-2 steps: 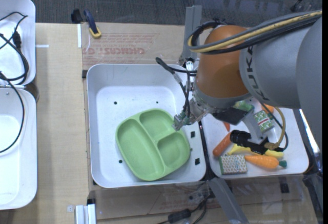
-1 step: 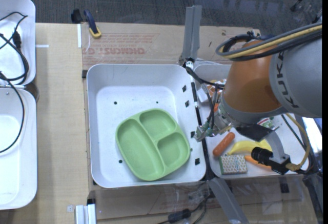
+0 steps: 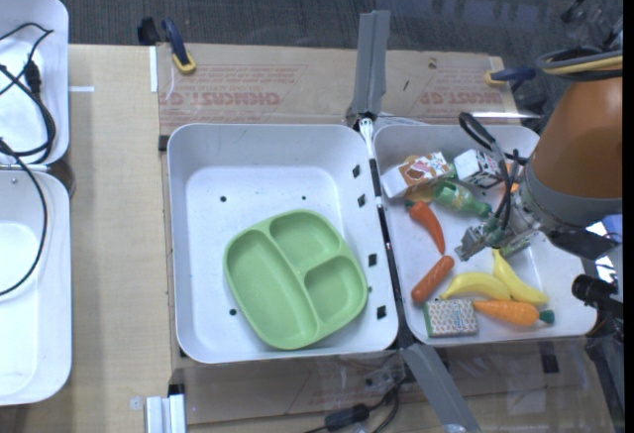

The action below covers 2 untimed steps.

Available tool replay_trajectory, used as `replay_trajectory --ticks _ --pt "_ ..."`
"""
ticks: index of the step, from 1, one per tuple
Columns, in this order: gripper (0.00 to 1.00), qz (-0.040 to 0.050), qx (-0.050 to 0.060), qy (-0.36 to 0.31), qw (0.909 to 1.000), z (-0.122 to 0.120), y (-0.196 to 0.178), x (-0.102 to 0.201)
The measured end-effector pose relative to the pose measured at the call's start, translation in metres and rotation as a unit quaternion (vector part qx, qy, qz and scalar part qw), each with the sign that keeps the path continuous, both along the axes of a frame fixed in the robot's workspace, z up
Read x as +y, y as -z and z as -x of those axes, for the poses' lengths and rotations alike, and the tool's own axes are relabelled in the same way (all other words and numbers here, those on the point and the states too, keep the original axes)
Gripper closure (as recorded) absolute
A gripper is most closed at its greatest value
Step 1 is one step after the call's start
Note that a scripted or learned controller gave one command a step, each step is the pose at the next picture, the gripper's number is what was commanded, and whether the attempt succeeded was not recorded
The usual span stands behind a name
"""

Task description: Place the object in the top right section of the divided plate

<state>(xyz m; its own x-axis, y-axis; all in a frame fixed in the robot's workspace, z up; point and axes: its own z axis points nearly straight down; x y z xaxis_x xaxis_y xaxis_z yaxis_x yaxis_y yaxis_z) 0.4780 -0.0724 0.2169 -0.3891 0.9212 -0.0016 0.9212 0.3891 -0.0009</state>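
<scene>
Nearest the lens, a patterned sponge block (image 3: 451,318) lies beside two carrots (image 3: 432,278) and bananas (image 3: 517,280) in the right bin (image 3: 388,223). My claw (image 3: 485,241) hangs low over them, seeking an object; its opening I cannot tell. Left bin: green divided plate (image 3: 295,277), its sections bare, awaiting delivery.

Yellow-handled clamp (image 3: 179,54) upper left of frame; black cables (image 3: 25,109) over white tubs (image 3: 30,322) at left edge.

Lab, robot bench (image 3: 109,223), white bins (image 3: 198,223)
</scene>
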Motion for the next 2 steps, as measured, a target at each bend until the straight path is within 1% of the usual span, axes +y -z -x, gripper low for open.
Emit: replay_trajectory --ticks 1,2 --pt "1.00 -0.0006 0.001 -0.058 0.9983 0.000 0.005 0.084" --pt "1.00 -0.0001 0.002 -0.012 0.9999 0.001 0.027 0.166"
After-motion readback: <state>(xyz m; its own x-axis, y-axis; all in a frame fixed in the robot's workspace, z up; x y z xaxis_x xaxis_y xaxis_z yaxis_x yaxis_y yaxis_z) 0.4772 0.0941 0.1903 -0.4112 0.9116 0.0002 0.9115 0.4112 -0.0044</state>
